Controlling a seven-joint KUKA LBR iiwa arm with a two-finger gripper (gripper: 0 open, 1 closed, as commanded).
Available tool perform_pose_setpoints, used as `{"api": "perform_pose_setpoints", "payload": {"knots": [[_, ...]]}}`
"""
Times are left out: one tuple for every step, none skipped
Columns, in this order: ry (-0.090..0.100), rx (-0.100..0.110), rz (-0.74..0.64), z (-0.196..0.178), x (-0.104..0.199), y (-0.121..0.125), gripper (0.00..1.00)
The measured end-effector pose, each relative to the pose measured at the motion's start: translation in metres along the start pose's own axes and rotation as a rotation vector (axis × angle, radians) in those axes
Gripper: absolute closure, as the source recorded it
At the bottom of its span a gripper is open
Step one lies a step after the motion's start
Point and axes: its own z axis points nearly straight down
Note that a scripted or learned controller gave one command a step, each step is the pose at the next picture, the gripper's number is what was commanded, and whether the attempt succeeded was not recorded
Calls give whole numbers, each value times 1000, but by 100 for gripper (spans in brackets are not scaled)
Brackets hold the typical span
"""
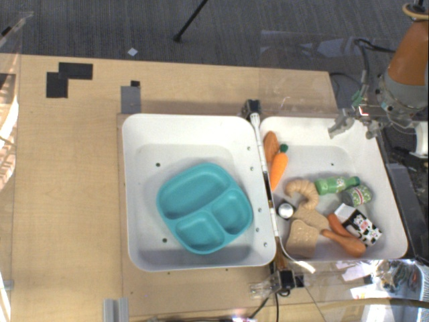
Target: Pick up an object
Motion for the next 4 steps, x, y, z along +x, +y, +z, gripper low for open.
{"api": "perform_pose_setpoints", "payload": {"knots": [[0,-1,-83,91,86,-49,0],[0,-10,-210,100,93,-111,0],[0,-17,-214,89,95,-108,100],[3,-5,-87,2,142,-51,100]]}}
